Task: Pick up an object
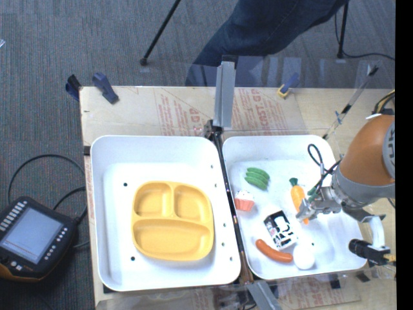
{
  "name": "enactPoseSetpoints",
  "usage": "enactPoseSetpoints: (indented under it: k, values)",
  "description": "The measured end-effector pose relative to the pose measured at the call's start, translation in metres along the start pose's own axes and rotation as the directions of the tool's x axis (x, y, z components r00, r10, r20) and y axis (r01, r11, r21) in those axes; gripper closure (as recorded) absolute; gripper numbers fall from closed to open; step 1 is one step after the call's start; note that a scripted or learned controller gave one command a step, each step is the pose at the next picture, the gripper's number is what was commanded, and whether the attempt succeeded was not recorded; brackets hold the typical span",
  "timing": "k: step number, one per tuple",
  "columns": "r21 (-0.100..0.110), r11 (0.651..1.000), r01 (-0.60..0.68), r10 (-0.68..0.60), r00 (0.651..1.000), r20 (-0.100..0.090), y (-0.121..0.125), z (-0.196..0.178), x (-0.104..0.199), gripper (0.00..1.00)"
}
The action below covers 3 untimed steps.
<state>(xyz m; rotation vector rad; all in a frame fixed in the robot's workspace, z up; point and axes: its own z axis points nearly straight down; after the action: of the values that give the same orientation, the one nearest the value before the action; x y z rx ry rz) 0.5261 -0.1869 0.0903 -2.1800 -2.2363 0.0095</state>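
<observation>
We took the carrot (297, 195) as our landmark, since the gripper (308, 213) hung just beside its lower end, low over the floor of the right bin (274, 148). The arm came in from the right at a slant, which we judged to be a reach toward this cluster of toys rather than toward the far bin. Whether the claw was open, closed or pinching anything we could not tell — the wrist and its cabling covered the tips, and a small orange-red speck there could have been part of the carrot or part of the tool.

The likely pickings all lay in that same bin. To the left of the carrot and a little above it sat a green pod-like toy (257, 177); further left and lower, against the bin's inner wall, a pink-and-white cake piece (244, 201). Below the carrot lay a black-and-white carton (280, 228), tilted on its side, with a red sausage (273, 251) under it and a white egg (304, 258) touching the sausage's right end. We judged them scattered loosely so that the claw could get at each one — though the carton, sausage and egg crowded close.

Well to the left of the carrot, the left bin (103, 173) held a yellow divided tray (173, 220), lying flat and bare.

The arm's upper part ran off the right side, so its pose was hard to read.
</observation>
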Motion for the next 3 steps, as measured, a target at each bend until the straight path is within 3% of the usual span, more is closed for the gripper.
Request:
enactPoseSetpoints:
  k: [1,2,3]
  values:
    - [-0.022,0.988,-0.151,0.151,0.988,0.007,0.062,-0.123,-0.025,1.0]
    - [-0.007,0.99,0.14,-0.14,0.99,0.006,0.06,-0.081,-0.008,1.0]
    - [0.02,0.999,0.04,-0.04,0.999,0.0,0.108,-0.058,-0.019,1.0]
